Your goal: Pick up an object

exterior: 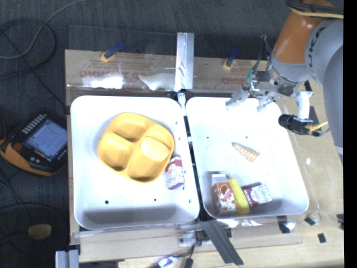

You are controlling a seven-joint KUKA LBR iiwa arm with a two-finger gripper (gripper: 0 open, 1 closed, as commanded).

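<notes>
My gripper [249,99] hangs over the far edge of the right bin [290,149], its two pale fingers spread apart with nothing between them. Below it in that bin lies a small ridged cone-shaped shell [246,151]. At the bin's near side sit an orange carton [222,197], a yellow corn cob [239,196] and a small red-and-white carton [258,195], packed close together. In the left bin [83,166] rests a large yellow lobed bread-like object [134,146] with a small pink-labelled bottle [175,172] beside it.
A metal divider post [184,60] stands behind the gap between the bins. Clips and crumpled plastic lie on the cardboard at the back. A hand-held pendant [38,144] lies on the floor to the left. The arm's orange band [295,35] is at the upper right.
</notes>
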